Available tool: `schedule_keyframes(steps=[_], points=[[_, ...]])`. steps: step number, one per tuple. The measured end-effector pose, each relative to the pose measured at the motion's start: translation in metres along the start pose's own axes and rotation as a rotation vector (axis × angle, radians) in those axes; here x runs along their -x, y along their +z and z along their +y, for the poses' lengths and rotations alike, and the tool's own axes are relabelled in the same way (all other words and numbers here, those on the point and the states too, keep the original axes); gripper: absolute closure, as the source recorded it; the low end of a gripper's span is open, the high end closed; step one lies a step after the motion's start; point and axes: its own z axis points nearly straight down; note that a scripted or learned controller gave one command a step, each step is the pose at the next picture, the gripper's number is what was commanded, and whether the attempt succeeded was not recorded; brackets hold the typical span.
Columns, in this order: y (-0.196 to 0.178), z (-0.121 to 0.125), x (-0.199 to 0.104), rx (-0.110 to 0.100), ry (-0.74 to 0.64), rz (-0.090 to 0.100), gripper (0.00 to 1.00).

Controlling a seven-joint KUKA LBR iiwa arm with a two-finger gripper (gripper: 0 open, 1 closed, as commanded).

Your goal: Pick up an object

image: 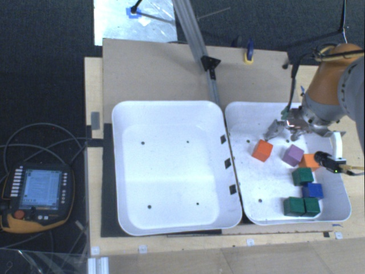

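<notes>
Several small blocks lie in the right bin (251,210). An orange cube (262,150) sits near the bin's middle, with a purple cube (294,154) to its right and a second orange block (309,161) beyond that. Further forward are a green block (302,176), a blue block (312,190) and two green blocks (295,205) (311,205) side by side. My gripper (283,133) hangs over the back of this bin, just behind the orange and purple cubes. Its fingers are spread open with nothing between them.
The left bin (171,110) stands beside the right one, with a ridge of black clips between them. A slanted grey pole (194,33) reaches down to the bins' back edge. A teach pendant (37,196) with cables lies at the far left, off the bench.
</notes>
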Motion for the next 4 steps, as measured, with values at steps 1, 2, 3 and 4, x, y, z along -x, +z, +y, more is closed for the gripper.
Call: schedule_keyframes(steps=[1,2,3,4], points=[[0.008,0.001,0.000,0.004,0.000,-0.001,0.00],[-0.004,0.002,0.000,0.009,-0.003,-0.003,1.00],[-0.068,0.004,0.007,0.012,0.001,-0.003,1.00],[-0.133,0.010,0.006,0.014,-0.002,-0.003,1.00]])
